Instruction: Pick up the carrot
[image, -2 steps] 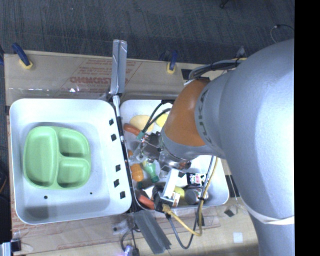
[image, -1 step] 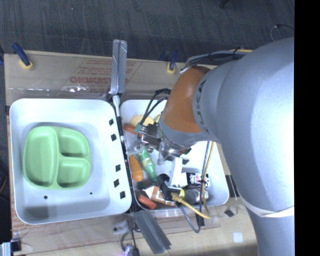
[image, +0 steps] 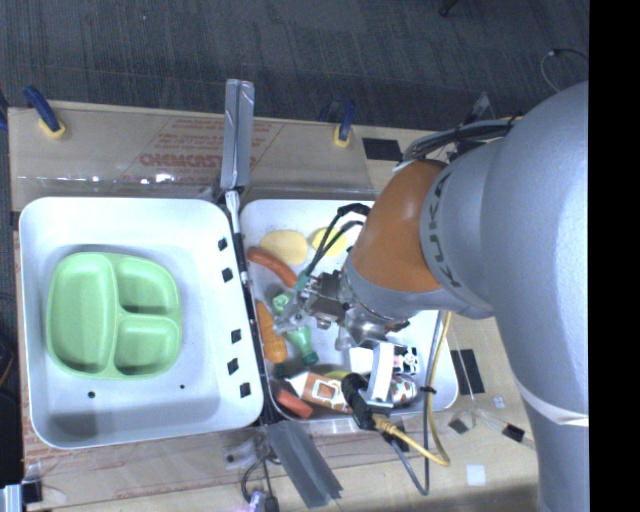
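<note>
The carrot (image: 267, 332), a slim orange piece, lies along the left wall of the right bin (image: 446, 392), pointing front to back. My gripper (image: 293, 310) is low inside that bin, just right of the carrot's far end, among small green items. The grey arm with its orange band (image: 400, 235) covers the middle of the bin. No item can be made out in the gripper.
A reddish sausage (image: 272, 264) and a pale yellow lump (image: 284, 243) lie at the back of the right bin. A green piece (image: 301, 346), a brown packet (image: 326, 388) and a red item (image: 292, 403) sit near the front. The left bin (image: 40, 230) holds a green divided plate (image: 115, 313).
</note>
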